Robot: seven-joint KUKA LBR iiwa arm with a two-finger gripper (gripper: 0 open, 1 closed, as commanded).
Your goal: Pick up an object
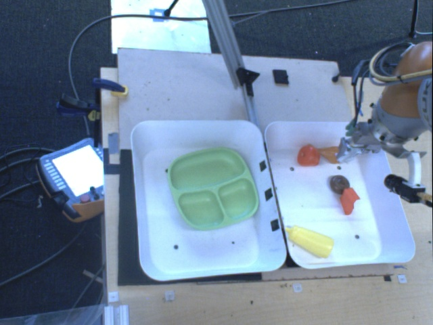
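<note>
Right white plastic bin (389, 239): metal two-finger gripper (343, 154), grasp state indeterminable, touching orange wedge-shaped piece (329, 154) beside round red toy (308, 156).

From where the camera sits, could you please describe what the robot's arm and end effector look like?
The arm is grey with a rounded orange band above the wrist, and dark cables loop beside that band. The end effector is a small metallic grey assembly, and a black cylindrical part juts out beside it.

We note a matt green plastic tray (213, 188), smooth glossy white plastic bins (152, 249), and a matt board-like bench (183, 80).
</note>
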